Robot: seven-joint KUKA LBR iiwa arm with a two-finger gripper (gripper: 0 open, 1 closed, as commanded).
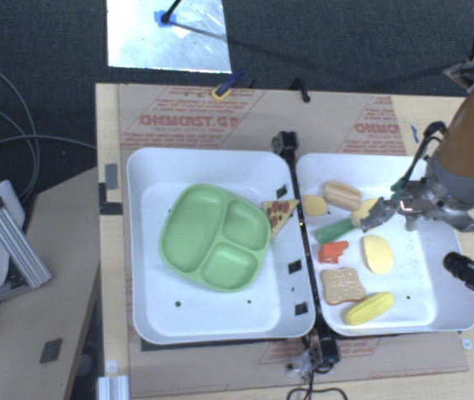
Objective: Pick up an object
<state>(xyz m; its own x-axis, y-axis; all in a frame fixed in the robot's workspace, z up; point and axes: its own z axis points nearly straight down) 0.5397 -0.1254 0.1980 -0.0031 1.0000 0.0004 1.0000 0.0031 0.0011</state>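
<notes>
Two-finger gripper (378, 215) low in right white bin (453, 307), beside pale yellow round toy (368, 207); finger spread and any hold: cannot tell. Best to centre squarely over one piece before closing.

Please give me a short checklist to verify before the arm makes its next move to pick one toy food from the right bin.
1. Gripper is over the right bin: ok.
2. A target lies near it, the carrot and the yellow piece: ok.
3. Nothing held between the jaws: cannot tell.
4. Jaws open enough: cannot tell.
5. Corn, bread and potato slice lie apart from the gripper: ok.
6. Pizza slice stays in the left bin, beside the green tray: ok.
</notes>
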